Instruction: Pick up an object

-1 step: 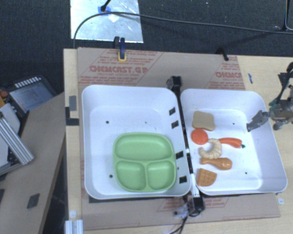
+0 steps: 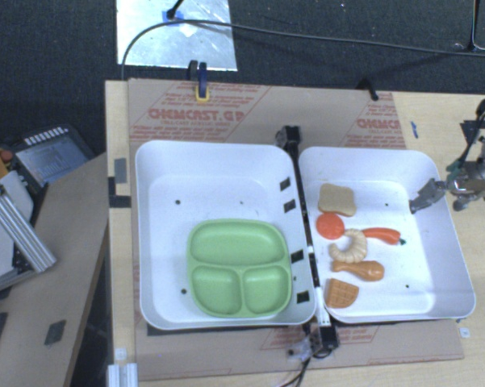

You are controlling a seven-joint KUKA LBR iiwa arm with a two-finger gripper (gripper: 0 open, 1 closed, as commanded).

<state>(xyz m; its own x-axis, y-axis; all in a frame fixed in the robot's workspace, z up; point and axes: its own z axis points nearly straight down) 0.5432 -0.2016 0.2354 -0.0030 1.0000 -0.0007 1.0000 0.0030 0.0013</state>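
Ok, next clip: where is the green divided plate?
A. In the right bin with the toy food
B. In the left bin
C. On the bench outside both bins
B: the green divided plate lies on the floor of the left bin, while the toy food sits in the right bin.

The brown board (image 2: 226, 111) under the bins bears red print "CHEMCAST. G P". A second red imprint at its right is partly covered and unreadable.
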